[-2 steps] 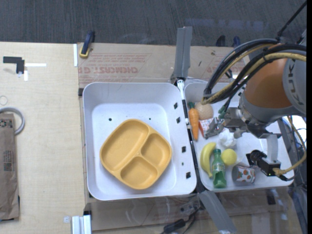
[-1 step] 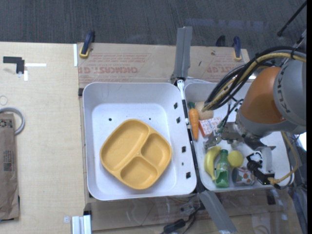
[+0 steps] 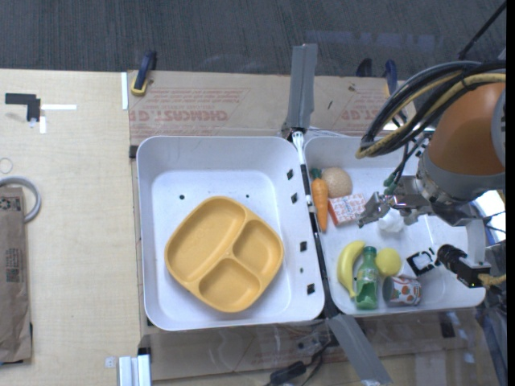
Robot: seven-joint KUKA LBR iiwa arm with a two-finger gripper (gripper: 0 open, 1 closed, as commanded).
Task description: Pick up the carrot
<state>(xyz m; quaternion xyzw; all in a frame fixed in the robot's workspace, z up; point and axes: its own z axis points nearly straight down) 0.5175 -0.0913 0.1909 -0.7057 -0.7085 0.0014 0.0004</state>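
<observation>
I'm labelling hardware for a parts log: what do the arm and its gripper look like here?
The arm is grey with a broad orange band above the wrist. A bundle of black and yellowish cables loops along it. The gripper is a small metallic grey assembly.

arm: grey rounded metal robot arm [image 3: 451, 175] with smooth curved housing
band: broad glossy orange band [image 3: 475, 127] above the wrist
cables: bundle of thick black and yellow cables [image 3: 410, 103] looping beside the orange band
gripper: small silver-grey metal two-finger gripper [image 3: 375, 212] below the orange band
</observation>
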